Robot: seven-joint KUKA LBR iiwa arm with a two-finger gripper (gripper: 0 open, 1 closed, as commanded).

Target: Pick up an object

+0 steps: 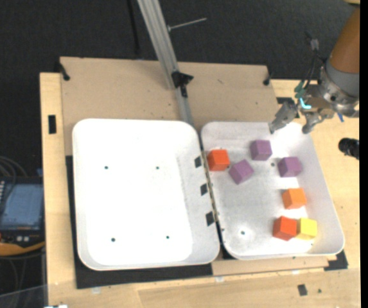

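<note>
blocks lie scattered in the right bin (325, 191), seven in all: three purple, three orange and one yellow. an orange block (218, 160) sits at the bin's left edge, just beside the divide between the two bins. three purple blocks (261, 149) (241, 171) (289, 166) spread across the upper middle of that bin, apart from one another. lower right in the frame, another orange block (293, 198) lies alone, and below it a third orange block (286, 228) touches a yellow block (308, 228). the left bin (132, 191) fills the centre left of the frame on the tabletop (235, 76). the tool (294, 121) hangs at the upper right, over the far edge of the right bin, its two fingers (280, 122) spread apart with nothing between them, clear of every block.
</note>
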